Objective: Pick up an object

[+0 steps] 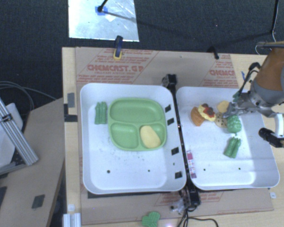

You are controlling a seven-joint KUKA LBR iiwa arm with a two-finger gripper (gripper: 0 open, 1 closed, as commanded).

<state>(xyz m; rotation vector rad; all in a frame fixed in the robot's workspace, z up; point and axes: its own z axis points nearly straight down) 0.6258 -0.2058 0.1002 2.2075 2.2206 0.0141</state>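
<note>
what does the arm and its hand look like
The arm is grey and rounded, with a wide orange band above the wrist. Thin dark cables run along its near side down toward the hand, which is a small grey metal piece, too blurred to make out in detail. No markings can be read on it.

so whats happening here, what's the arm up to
A grey and orange robot arm reaches in from the right over the right bin. Its tool sits low among a cluster of toy food near the bin's top: a hot dog, a cookie and a green broccoli piece. A green bean bundle lies apart below. The left bin holds a green divided plate with a yellow potato on it.
</note>
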